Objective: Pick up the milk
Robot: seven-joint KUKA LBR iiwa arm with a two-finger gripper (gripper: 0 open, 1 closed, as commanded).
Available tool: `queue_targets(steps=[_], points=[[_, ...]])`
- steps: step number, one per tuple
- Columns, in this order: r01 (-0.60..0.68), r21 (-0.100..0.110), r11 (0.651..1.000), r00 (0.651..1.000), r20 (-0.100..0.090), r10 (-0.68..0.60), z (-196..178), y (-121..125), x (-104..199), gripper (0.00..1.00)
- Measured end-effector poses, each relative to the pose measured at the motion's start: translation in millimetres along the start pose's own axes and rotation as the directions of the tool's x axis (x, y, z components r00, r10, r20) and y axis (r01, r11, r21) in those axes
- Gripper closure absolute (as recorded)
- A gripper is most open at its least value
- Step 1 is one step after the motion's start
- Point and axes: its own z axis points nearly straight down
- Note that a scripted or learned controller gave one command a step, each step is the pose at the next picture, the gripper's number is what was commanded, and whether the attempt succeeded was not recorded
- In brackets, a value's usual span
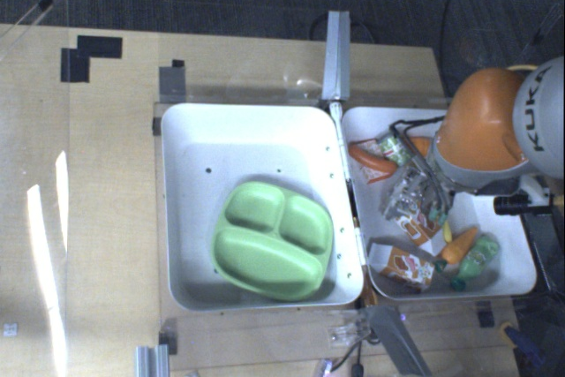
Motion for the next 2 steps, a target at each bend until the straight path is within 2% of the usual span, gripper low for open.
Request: queue_targets(steps=[1,2], points=[[-0.310,0.012,0.951,0.951,-0.012,0.310,-111.4,67.8,68.8,1.00],[-0.249,0.012,0.968,0.968,-0.012,0.249,-97.9,61.9,14.7,1.00]])
